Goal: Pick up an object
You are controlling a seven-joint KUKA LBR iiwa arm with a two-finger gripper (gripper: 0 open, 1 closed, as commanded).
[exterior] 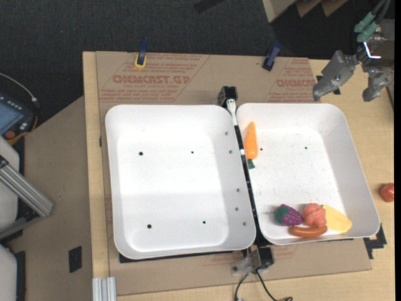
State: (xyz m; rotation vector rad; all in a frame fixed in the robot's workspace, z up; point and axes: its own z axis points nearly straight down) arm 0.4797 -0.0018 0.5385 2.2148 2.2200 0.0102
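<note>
Carrot (250, 140) lies alone by the right bin (351, 149) wall, so my open, empty claw (353, 86) should straddle it crosswise

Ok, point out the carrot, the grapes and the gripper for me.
carrot (250, 139): camera view, middle of its orange body.
grapes (289, 215): camera view, centre of the purple bunch.
gripper (352, 83): camera view, midway between its fingertips.

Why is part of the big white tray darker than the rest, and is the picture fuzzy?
In the camera view, a soft grey shadow covers the lower half of the left bin; the upper half is brightly lit. The toy carrot looks fairly sharp, but the end effector is slightly blurry.
</note>
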